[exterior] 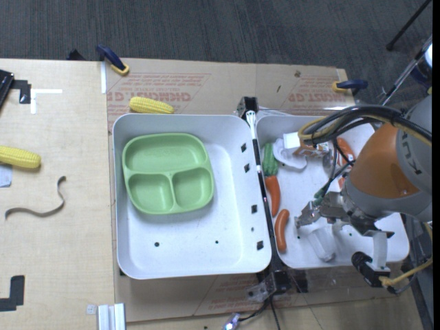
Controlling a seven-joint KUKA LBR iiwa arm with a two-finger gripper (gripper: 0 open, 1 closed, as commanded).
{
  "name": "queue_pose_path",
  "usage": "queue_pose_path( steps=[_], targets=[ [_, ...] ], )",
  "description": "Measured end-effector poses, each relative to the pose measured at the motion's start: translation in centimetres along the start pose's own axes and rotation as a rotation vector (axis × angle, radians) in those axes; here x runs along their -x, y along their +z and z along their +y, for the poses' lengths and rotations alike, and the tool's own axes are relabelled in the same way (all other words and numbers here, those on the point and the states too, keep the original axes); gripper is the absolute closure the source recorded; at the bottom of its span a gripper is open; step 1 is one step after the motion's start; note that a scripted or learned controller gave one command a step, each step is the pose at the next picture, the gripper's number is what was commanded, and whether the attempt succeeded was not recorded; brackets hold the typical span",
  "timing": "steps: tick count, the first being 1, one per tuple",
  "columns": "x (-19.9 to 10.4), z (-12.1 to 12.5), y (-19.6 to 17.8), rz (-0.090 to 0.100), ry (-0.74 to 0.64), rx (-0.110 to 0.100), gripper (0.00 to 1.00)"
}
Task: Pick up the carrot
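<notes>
**Carrot pick: misgrasp risks in the right bin**

I see the carrot [273, 190] lying along the left wall of the right bin [302, 258], green top pointing away from me, close to a sausage [281, 229] just below it. The gripper [313, 220] sits over the bin floor, right of both. I cannot tell whether its jaws are apart or together. I judge three risks: the jaws closing on the sausage instead, a finger striking the bin wall, or the carrot's taper letting it slip out.

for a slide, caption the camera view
Arm over right bin, carrot by its left wall; green tray in left bin.
</notes>
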State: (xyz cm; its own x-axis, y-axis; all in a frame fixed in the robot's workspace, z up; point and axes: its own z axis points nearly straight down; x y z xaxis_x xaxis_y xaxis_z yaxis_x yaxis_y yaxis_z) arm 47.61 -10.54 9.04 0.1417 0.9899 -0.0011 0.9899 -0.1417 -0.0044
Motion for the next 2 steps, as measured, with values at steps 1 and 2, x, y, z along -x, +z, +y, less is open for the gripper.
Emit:
queue_pose_path(
  steps=[1, 2],
  targets=[
    [-2.2, 6.7, -0.1, -0.002, 0.272, 0.001, 0.0],
    [5.6, 12.8, -0.2, -0.002, -0.06, 0.005, 0.0]
  ],
)
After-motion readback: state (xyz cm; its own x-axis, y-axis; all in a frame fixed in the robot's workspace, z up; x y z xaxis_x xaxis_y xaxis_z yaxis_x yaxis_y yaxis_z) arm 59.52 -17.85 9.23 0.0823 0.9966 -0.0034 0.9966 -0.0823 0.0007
